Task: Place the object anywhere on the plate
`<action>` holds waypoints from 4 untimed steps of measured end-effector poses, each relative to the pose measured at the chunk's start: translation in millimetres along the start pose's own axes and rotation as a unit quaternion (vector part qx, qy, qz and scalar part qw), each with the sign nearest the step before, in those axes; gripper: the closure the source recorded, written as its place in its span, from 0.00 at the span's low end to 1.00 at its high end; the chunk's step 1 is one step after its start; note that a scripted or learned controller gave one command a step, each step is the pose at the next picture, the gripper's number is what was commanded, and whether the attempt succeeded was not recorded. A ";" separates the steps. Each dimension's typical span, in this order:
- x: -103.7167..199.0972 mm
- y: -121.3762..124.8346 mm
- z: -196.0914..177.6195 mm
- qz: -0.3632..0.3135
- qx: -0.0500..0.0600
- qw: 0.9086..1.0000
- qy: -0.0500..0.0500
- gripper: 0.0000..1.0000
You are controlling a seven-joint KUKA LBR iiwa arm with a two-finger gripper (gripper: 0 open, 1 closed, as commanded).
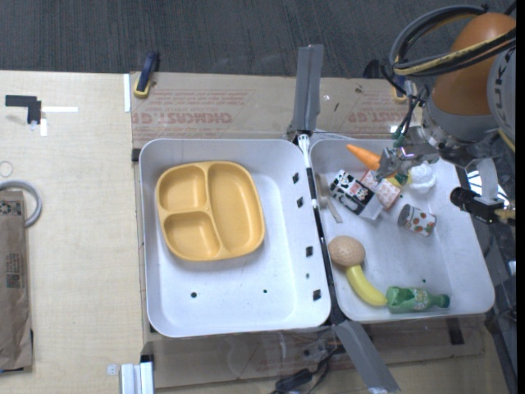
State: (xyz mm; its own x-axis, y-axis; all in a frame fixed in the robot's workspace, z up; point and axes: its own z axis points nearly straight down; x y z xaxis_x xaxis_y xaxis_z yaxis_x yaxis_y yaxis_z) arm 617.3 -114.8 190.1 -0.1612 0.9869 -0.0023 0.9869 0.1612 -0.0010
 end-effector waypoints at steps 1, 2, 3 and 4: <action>97.6 -41.2 -0.7 0.072 0.001 0.997 0.001 1.00; 97.2 -28.4 -87.1 0.034 0.000 0.999 0.000 1.00; 97.3 -28.4 -87.1 0.034 0.001 0.999 0.000 0.00; 96.2 -28.1 -95.0 0.034 0.002 0.999 -0.001 1.00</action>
State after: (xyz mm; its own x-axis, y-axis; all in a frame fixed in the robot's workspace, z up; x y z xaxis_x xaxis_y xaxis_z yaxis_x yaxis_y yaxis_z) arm 574.1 -24.2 284.9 -0.0939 0.9956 -0.0045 0.9956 0.0939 -0.0038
